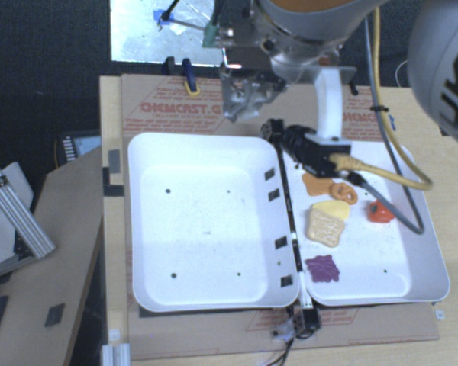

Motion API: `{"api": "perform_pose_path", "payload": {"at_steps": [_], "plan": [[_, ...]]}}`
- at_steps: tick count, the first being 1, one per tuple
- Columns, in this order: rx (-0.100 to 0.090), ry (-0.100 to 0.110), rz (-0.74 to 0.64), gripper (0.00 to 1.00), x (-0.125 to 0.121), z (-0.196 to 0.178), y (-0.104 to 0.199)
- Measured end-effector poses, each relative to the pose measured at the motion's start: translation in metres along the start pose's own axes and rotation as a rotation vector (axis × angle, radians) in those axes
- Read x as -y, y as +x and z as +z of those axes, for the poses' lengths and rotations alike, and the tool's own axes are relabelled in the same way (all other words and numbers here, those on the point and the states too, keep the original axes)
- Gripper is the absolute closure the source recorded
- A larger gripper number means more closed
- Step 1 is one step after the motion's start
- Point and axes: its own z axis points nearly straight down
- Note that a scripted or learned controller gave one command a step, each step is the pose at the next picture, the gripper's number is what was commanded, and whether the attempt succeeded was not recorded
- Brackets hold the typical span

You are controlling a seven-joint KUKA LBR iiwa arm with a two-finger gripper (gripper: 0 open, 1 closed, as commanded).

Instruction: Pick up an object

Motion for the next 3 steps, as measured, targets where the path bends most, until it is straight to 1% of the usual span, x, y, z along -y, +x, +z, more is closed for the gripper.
{"api": "perform_pose_path", "payload": {"at_steps": [1, 2, 3], "plan": [[0.006, 0.011, 0.004, 0.00, 0.001, 0.005, -0.003], [0.004, 0.008, -0.001, 1.00, 0.000, -0.006, -0.003], [0.005, 0.009, -0.002, 0.00, 0.000, -0.006, -0.003]]}}
